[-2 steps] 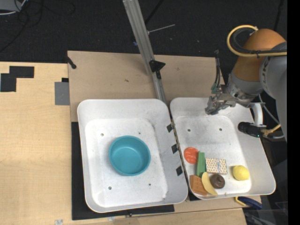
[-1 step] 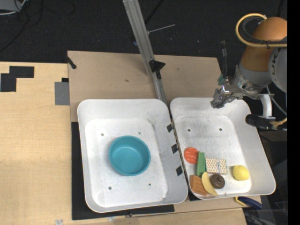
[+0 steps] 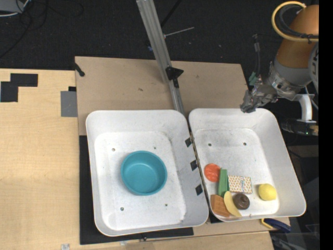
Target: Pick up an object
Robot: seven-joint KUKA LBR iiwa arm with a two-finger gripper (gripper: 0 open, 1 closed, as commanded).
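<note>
- Where the worktop (image 3: 130, 82) carries two white bins, we count one teal bowl (image 3: 144, 172) in the left bin (image 3: 104, 134).
- We count seven small things clustered at the right bin's (image 3: 270, 134) near edge: a red ball (image 3: 212, 172), green stick (image 3: 223, 181), patterned block (image 3: 240, 184), lemon (image 3: 267, 192), banana (image 3: 231, 204), brown doughnut (image 3: 241, 200), bread piece (image 3: 219, 206).
- We see the tool (image 3: 248, 106) over that bin's far edge, holding nothing.

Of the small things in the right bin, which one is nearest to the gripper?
The red ball. It lies at the upper left of the cluster, closest to the gripper; the lemon and the others lie lower.
</note>
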